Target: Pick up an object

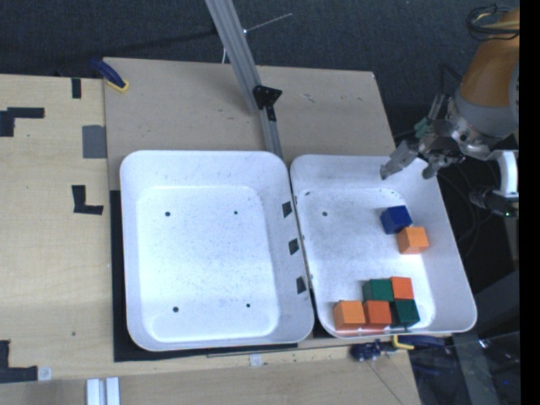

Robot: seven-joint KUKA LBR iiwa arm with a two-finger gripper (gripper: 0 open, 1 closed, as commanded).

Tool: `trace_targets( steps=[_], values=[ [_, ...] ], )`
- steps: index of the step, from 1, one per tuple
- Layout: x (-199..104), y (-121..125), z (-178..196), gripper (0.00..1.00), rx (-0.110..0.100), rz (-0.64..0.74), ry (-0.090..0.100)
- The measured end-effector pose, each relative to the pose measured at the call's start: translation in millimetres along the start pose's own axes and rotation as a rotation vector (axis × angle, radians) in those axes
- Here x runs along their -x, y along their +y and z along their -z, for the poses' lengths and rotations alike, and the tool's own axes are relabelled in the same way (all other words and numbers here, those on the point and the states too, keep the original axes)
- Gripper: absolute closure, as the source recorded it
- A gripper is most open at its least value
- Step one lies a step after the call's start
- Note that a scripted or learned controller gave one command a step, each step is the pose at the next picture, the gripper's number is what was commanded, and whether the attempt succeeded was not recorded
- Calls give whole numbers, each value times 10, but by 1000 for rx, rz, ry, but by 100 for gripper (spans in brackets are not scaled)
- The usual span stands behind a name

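Since the blocks sit loose in the right bin (451, 251), the gripper (411, 164) hangs above its far rim — fingers spread, holding nothing — nearest the blue block (395, 218).

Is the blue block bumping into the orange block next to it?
Touching. In the camera view the blue block and the orange block meet at their corners, with no white bin floor showing between them.

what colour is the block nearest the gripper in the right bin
Blue. The block lies below the gripper in the camera view, beside an orange block.
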State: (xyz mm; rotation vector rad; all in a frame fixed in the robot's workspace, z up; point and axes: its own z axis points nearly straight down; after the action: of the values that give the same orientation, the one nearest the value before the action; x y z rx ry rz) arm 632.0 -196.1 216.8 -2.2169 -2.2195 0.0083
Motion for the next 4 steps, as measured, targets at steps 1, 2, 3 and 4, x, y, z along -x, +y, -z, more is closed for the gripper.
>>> trace_targets(
  steps=[1, 2, 3, 4],
  values=[
    [6, -46, -646, 0, -1, 1, 1],
    [-5, -58, -1193, 0, 0, 1, 0],
    [-10, -41, -1054, 100, 5, 3, 0],
    [54, -23, -436, 100, 12, 0, -1]
  ],
)
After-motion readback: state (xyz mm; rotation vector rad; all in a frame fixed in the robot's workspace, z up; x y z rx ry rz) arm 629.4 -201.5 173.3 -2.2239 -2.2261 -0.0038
